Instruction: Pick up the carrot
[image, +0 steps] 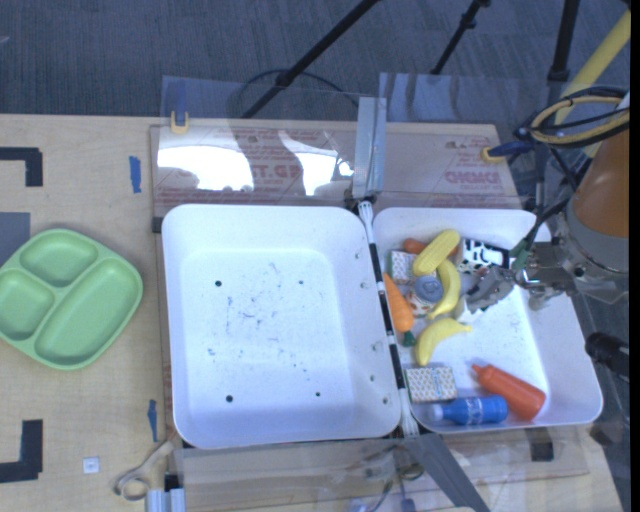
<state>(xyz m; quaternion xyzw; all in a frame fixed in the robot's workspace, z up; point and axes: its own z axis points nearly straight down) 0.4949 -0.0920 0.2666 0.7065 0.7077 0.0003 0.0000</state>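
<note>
The carrot (398, 304) is a slim orange piece with a green end. It lies along the left wall of the right bin (570, 345), partly tucked under a yellow banana (448, 290). My gripper (487, 290) hangs over the middle of the right bin, to the right of the carrot and just beside the bananas. Nothing shows in its grasp. The arm's orange band (608, 195) rises at the right edge.
Around the carrot the right bin holds a second banana (436, 337), an orange bottle (512, 391), a blue bottle (471, 410), two speckled sponges (430, 382) and a small grey round item (430, 289). The left bin (265, 315) adjoins it. A green divided plate (65, 297) sits far left.
</note>
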